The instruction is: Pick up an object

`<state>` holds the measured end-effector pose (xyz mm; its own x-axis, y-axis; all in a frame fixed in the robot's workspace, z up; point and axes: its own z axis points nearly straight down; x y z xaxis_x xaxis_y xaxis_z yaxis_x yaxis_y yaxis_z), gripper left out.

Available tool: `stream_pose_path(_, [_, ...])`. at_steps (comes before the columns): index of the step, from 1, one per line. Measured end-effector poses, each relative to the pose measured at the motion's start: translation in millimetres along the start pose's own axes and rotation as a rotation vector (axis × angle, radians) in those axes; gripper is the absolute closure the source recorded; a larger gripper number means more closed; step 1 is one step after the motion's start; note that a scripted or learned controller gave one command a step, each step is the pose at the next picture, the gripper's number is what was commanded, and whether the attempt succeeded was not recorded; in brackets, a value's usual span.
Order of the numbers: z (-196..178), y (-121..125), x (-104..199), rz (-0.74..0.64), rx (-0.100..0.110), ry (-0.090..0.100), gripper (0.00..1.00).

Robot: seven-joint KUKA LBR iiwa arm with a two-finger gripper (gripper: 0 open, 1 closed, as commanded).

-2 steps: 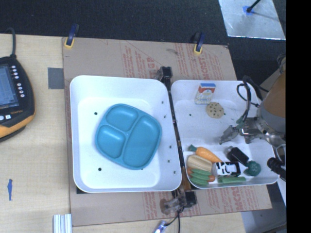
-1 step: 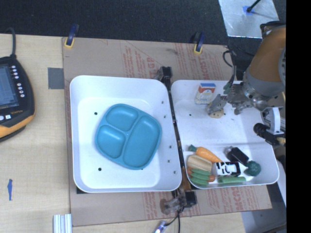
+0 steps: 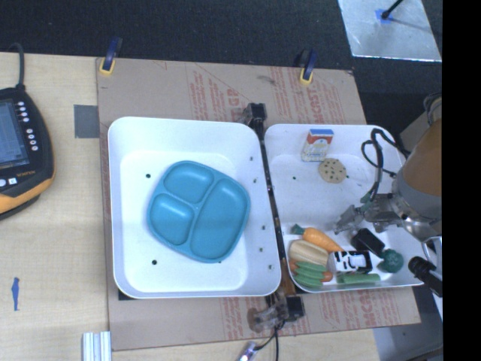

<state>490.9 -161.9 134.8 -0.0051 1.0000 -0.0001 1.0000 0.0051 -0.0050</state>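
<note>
Camera view: arm (image 3: 425, 168) reaching in from right, hanging over right bin (image 3: 289, 160). Gripper (image 3: 359, 215) hovering above bin floor, just above toy pile in near corner; finger spread and any hold not readable (metal parts blurring together). Carrot (image 3: 323, 240), bread roll (image 3: 308, 254), green pods (image 3: 338, 280) lying clustered there. Cookie (image 3: 331, 171), small carton (image 3: 318, 144) sitting farther back. Blue divided plate (image 3: 198, 210) resting in left bin (image 3: 128, 277).

cam: 1 fixed overhead | slanted down | both bins (image 3: 120, 201) in frame
</note>
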Motion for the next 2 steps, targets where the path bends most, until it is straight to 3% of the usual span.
stream_pose_path(1, [-22,59,29,0.001,-0.003,0.001,0.00])
stream_pose_path(2, [43,3,20,-0.001,-0.004,-0.001,0.00])
